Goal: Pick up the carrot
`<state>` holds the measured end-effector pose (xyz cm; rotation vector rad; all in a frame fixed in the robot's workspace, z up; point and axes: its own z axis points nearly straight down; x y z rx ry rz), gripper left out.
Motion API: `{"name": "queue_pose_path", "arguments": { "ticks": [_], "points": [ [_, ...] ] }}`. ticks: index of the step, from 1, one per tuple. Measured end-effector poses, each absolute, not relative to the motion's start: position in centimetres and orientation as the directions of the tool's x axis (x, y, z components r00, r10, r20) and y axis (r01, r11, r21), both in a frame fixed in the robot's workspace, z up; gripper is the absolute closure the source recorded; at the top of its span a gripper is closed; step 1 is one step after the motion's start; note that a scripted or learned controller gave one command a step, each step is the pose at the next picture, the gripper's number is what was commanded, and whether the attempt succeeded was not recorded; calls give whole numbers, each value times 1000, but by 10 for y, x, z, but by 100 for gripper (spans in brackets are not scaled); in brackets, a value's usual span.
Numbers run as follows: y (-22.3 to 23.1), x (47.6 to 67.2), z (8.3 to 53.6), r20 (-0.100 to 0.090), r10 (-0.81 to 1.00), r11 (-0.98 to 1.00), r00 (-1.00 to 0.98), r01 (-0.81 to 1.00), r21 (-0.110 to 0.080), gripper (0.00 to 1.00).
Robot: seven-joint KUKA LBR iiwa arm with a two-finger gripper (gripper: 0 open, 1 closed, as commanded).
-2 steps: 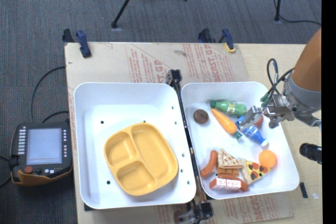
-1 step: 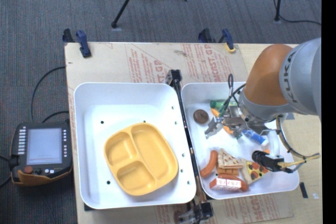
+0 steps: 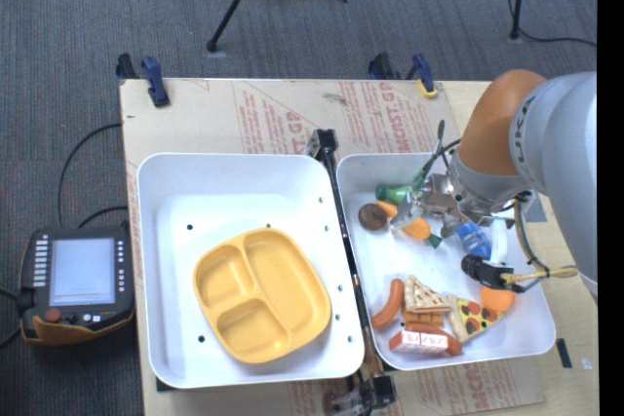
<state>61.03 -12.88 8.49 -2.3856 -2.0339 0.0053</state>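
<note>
1. The jaws (image 3: 432,209) hang low over the right bin (image 3: 541,341), near its far edge, right above the carrot (image 3: 417,229); whether they're parted or pinching, I can't tell
2. That carrot, a small orange wedge with green leaves (image 3: 394,193) close by, lies beside a brown round toy (image 3: 371,216)
3. Glossy plastic food crowds the near edge: sausage (image 3: 388,303), sandwich (image 3: 425,295), pizza slice (image 3: 475,314)
4. The left bin (image 3: 161,209) holds a smooth yellow divided tray (image 3: 261,293), likely a drop-off spot

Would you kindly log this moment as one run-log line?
task: pick up carrot | gripper: low in right bin, at carrot | grasp: unconfirmed | yellow tray: left bin
</note>
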Motion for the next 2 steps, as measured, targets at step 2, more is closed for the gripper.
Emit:
{"name": "queue_pose_path", "arguments": {
  "ticks": [2],
  "points": [
    [-77, 575, 229, 3, 977, -214, 214, 977, 7, 100]
  ]
}}
